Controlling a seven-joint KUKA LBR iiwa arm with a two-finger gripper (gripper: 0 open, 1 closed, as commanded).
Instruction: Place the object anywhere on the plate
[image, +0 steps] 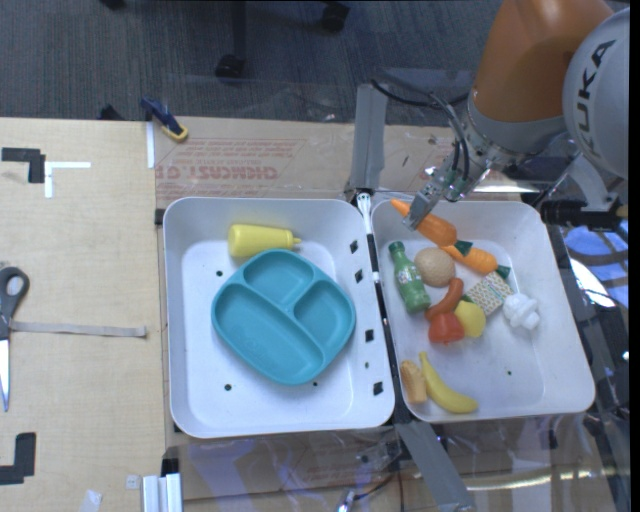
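Blue plate (285, 316) sits bare in left bin (190, 330). Hand (425, 208) hovers at right bin's (560, 330) upper left beside orange carrot (436, 228); grip state unclear. Nothing placed yet.

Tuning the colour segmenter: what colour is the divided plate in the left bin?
Light blue, a turquoise tone: the plate, clearest in the camera view.

Glossy blue plastic plate (284, 316), smooth white bins (190, 330).
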